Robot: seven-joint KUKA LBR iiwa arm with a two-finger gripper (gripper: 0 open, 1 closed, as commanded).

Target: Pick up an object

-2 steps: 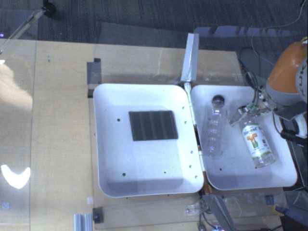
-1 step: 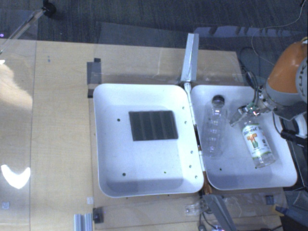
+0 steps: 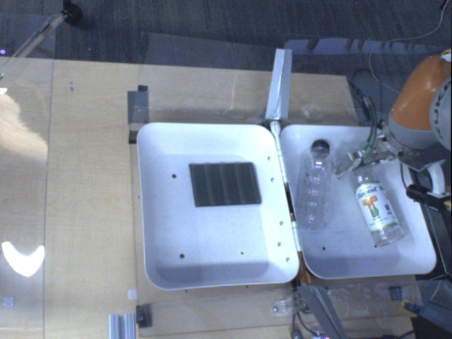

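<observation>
The pincer [image 3: 360, 159] hovered, its opening unclear, above the labelled bottle [image 3: 376, 211] in the right bin [image 3: 424, 263], apparently approaching; it likely needed to descend and close.

Two clear glossy plastic bottles [image 3: 316, 186] [image 3: 378, 210] lie in matt white bins [image 3: 212, 270] on a pale wood bench [image 3: 78, 189].
</observation>
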